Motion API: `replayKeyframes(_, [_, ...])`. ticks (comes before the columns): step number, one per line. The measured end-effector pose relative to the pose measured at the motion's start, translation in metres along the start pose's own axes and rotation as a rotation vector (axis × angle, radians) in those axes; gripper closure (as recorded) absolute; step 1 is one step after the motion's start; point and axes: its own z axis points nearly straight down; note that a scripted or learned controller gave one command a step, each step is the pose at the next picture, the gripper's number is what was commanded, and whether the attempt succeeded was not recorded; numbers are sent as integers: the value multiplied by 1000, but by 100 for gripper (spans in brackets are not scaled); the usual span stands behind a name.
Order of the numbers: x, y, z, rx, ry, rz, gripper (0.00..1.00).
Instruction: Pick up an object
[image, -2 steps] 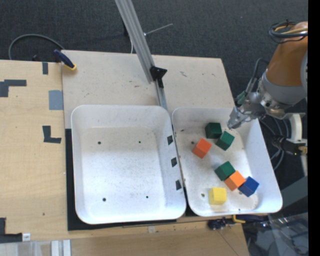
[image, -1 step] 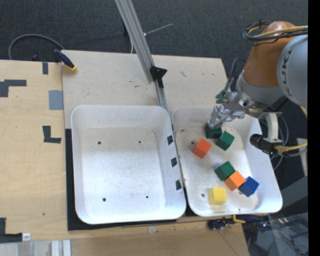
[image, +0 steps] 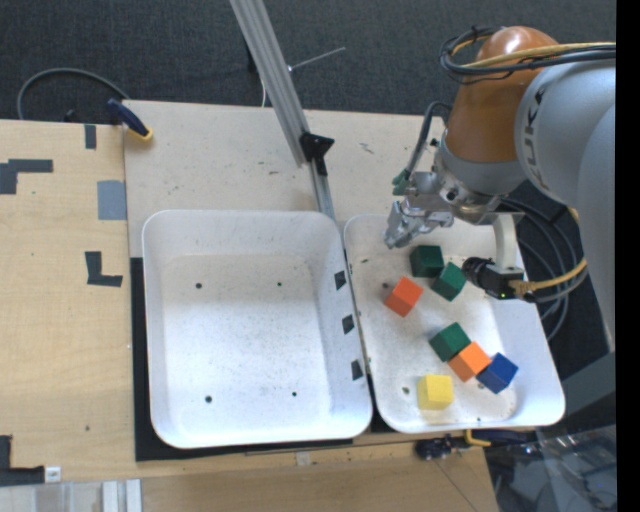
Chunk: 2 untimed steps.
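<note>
The right bin (image: 530, 395) holds several small blocks. An orange block (image: 404, 296) lies near its left side. Two dark green blocks (image: 427, 261) (image: 449, 281) sit toward the back, and a third green block (image: 448, 340) rests mid-bin, touching another orange block (image: 469, 360). A blue block (image: 497, 372) and a yellow block (image: 435, 391) lie at the front. My gripper (image: 400, 233) hangs over the bin's back left corner, just left of the rear green block, with nothing visible between its fingers.
The left bin (image: 160, 260) stands beside the right one, sharing a middle rim. A slanted metal rail (image: 290, 100) runs down from the top to the bins' junction. Cables (image: 540, 270) hang on the right near the arm. A blue-and-yellow tool (image: 130, 118) lies at the bench's back left.
</note>
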Motion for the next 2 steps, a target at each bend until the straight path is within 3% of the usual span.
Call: replayKeyframes(2, [110, 24, 6, 0, 0, 0, 100])
